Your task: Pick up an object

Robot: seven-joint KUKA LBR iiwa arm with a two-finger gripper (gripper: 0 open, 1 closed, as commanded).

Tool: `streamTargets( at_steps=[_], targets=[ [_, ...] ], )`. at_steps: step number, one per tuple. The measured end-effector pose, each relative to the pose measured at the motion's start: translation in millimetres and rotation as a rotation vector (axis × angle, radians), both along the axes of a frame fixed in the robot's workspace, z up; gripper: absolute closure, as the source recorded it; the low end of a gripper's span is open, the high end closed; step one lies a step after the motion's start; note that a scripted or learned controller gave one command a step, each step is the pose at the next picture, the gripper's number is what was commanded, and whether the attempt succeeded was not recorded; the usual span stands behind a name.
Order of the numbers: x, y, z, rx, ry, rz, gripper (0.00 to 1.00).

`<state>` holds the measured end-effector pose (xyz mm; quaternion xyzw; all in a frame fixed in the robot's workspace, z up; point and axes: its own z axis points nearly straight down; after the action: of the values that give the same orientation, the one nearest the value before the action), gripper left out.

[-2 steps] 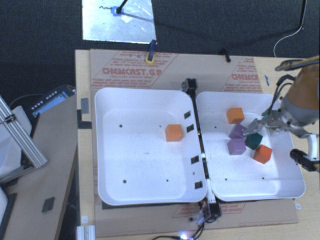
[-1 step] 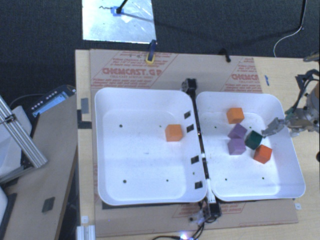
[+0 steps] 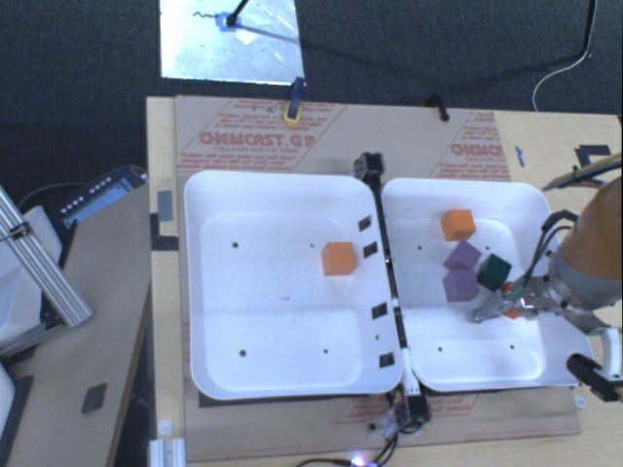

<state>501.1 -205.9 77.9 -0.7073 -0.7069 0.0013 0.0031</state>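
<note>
The gripper (image 3: 498,306) is low in the right bin (image 3: 487,363), reaching in from the right side. Its metal tips lie near the bin floor, just beside the lower purple block (image 3: 459,285) and below the dark green block (image 3: 494,270). I cannot tell from this view if it is open or closed, and I see no object between its tips.

The objects to pick are crowded there: a second purple block (image 3: 462,257) touches the lower one, the green block is just beside them, and an orange block (image 3: 458,225) sits a little further back. One more orange block (image 3: 338,258) lies alone in the left bin (image 3: 243,358).

In my judgement the main risk is the crowding. The tips may close on an edge or between two blocks, so a block can slip out or be pushed aside. The tips also look to be beside the blocks and not around one, so the gripper may lift with nothing. A small orange thing (image 3: 513,312) appears under the tips; I cannot tell what it is.
</note>
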Motion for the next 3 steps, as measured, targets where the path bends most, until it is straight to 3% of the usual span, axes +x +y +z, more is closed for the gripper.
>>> streamTargets(
  at_steps=[1, 2, 3],
  targets=[
    [59, 0, 40, -0.005, -0.014, 0.007, 0.0],
    [-10, 56, 11, -0.009, -0.018, 0.003, 0.0],
    [-7, 52, 23, -0.012, -0.022, 0.001, 1.0]
  ],
)
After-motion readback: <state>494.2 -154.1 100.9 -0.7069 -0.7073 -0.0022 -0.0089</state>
